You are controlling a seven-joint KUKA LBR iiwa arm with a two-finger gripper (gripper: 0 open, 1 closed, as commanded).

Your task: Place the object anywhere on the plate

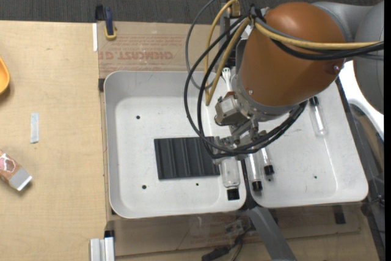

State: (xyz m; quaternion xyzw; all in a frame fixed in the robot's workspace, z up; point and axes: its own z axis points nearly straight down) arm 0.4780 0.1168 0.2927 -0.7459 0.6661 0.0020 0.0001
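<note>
Right, dark ribbed flat plate in left bin; gripper state unclear.

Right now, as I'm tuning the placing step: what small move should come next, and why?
Probably nudge the end effector toward the middle of the black ribbed plate: it hangs over the plate's edge near the bins' seam, where a release might miss.

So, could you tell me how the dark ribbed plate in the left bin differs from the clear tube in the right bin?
The dark ribbed plate is black, opaque, broad and rectangular; the clear tube is see-through, thin and long. The plate lies in the left bin with its right end under the arm's wrist, while the tube lies in the right bin near the far side. Both lie flat on white bin floors.
</note>
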